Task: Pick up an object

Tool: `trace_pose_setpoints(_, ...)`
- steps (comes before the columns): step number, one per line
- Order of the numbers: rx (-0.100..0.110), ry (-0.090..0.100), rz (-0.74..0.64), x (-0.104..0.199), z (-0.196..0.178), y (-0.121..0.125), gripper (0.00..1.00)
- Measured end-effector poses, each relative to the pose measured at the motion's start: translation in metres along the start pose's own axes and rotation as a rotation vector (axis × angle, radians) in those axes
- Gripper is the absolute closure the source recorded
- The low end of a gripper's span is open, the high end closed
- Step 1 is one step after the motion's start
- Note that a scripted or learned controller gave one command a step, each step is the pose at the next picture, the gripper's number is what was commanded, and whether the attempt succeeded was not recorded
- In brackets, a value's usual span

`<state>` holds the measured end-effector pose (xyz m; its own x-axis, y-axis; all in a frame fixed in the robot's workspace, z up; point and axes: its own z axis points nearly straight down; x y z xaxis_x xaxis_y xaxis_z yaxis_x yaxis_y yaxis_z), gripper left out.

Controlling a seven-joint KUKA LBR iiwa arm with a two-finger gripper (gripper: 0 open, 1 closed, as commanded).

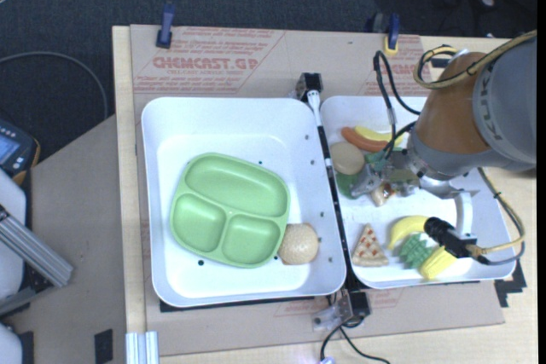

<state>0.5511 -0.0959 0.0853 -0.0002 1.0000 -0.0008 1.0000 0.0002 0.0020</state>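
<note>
Round bun [299, 244] by smooth green tray [229, 209]

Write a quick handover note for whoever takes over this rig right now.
Pincer: low in the right bin, among the toy food near its left side; finger state cannot be made out.
Right bin: pizza slice, banana, green leafy piece with a yellow piece, orange and yellow piece.
Left bin: green divided plate, with a round bun touching its right edge.
Done: nothing visibly lifted.
Left: grasp one object and raise it.
</note>
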Motion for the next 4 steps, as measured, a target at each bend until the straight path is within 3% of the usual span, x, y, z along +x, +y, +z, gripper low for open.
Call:
trace_pose_setpoints(1,-0.004,0.000,0.002,0.000,-0.011,0.000,1.00)
trace_pose_setpoints(2,-0.008,0.003,-0.008,0.069,-0.105,-0.001,1.00)
trace_pose_setpoints(4,-0.002,0.000,-0.001,0.065,-0.120,-0.002,1.00)
